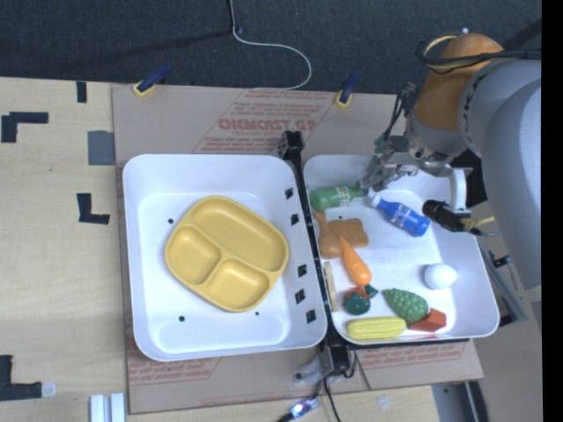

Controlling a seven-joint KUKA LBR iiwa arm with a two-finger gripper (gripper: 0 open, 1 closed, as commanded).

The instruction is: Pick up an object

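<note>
Approach step: gripper hovers at right bin's far edge over green bottle; finger state can't tell. Next: descend, close.

Divided tray in left bin, toy foods in right bin

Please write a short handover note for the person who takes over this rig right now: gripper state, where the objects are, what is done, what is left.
Gripper: low over the far part of the right bin, next to the green bottle and the blue bottle; nothing seen between its fingers.
Right bin also has the carrot, corn cob, white egg and other toy food.
Left bin: the yellow divided plate.
Done: no object lifted yet.
Left: grasp and raise one object, probably one of the bottles.
</note>
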